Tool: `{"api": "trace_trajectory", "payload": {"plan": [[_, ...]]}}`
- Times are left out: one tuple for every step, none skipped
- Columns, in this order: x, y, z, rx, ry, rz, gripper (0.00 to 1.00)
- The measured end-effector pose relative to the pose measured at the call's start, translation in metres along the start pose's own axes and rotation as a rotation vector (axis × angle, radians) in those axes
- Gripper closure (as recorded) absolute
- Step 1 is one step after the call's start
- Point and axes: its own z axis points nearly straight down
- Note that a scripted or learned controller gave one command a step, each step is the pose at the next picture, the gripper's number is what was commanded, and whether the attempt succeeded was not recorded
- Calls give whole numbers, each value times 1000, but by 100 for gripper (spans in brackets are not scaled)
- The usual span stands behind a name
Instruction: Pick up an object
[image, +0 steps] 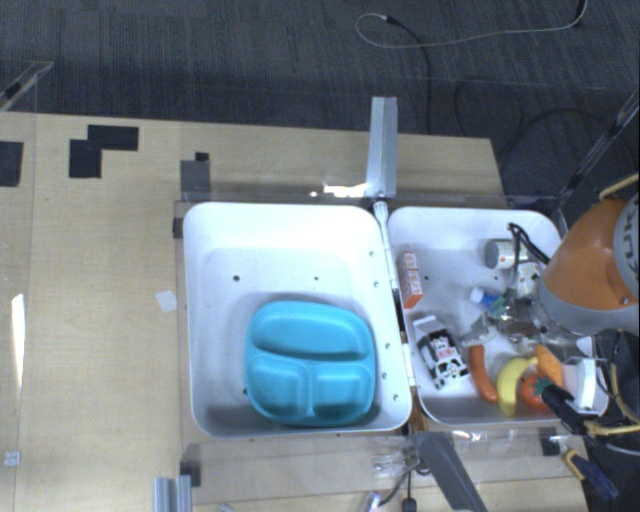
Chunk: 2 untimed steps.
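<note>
The right bin (450, 235) holds several small things: an orange-and-white packet (410, 280), a black-and-white box (441, 356), a red sausage-shaped toy (483, 373), a yellow banana (511, 381), an orange carrot-like piece (546, 364), a small blue piece (486, 297) and a grey cylinder (493, 252). My gripper (512, 318) reaches in from the right and hangs low over the right half of this bin, just above the banana and sausage and beside the blue piece. Nothing shows held in it.
The left bin (215, 300) carries a large blue divided tray (311, 362) toward its front. A metal post (383, 140) stands behind the wall between the bins. The arm's orange band (595, 262) overhangs the right bin's right edge.
</note>
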Motion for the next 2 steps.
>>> {"api": "trace_trajectory", "payload": {"plan": [[1,3,-12,-9,0,-1,100],[-13,12,-165,6,-1,15,100]]}}
